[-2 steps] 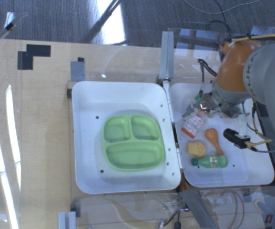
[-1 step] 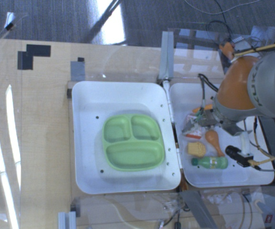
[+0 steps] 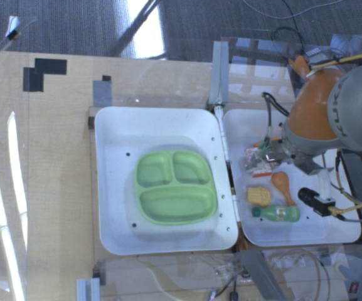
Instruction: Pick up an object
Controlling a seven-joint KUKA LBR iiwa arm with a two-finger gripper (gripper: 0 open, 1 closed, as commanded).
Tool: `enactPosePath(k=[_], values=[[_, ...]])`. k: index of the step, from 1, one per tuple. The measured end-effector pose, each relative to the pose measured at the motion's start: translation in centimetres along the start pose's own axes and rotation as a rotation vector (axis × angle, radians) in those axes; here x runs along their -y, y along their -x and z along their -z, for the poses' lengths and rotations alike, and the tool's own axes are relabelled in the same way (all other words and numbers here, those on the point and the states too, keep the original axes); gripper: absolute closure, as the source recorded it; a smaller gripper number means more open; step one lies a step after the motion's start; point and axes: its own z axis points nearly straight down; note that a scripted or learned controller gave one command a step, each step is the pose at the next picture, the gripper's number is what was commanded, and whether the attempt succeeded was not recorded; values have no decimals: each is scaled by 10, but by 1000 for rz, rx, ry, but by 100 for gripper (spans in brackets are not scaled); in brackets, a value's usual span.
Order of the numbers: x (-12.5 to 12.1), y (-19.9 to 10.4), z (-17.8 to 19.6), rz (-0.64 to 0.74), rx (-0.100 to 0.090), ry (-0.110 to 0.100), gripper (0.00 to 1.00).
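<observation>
Item count
2 white bins (image 3: 111, 224); 1 green divided plate (image 3: 175, 187); 1 green bottle (image 3: 278, 214); 1 orange spoon (image 3: 283, 184); 1 yellow waffle (image 3: 259, 196); 1 crumpled wrapper (image 3: 254, 158).

smooth green plastic tray (image 3: 175, 187), pale wood bench (image 3: 49, 187)

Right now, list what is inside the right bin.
A green bottle, a yellow block, an orange spoon and small clutter; the arm hides the far right of the bin.
</observation>
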Motion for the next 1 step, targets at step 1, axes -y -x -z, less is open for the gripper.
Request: enactPosePath(k=[1], values=[[-42,-21,124,189,1,-7,100]])
